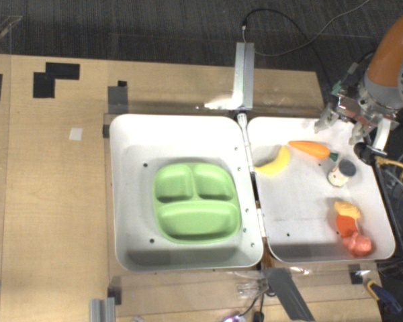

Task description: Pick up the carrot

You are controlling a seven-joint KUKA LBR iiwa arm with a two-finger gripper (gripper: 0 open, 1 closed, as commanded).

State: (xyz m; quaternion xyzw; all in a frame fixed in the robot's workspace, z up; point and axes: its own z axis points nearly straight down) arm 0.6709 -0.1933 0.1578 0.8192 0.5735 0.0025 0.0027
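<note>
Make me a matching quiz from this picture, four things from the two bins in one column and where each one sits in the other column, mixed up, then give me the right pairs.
Things:
1. carrot
2. banana
3. green plate
4. gripper

Places:
A. in the middle of the left bin
B. above the far right corner of the right bin
C. in the right bin, close to the divider between the bins
D. in the far part of the right bin, just right of the banana

Pairs: 1-D, 2-C, 3-A, 4-B
</note>
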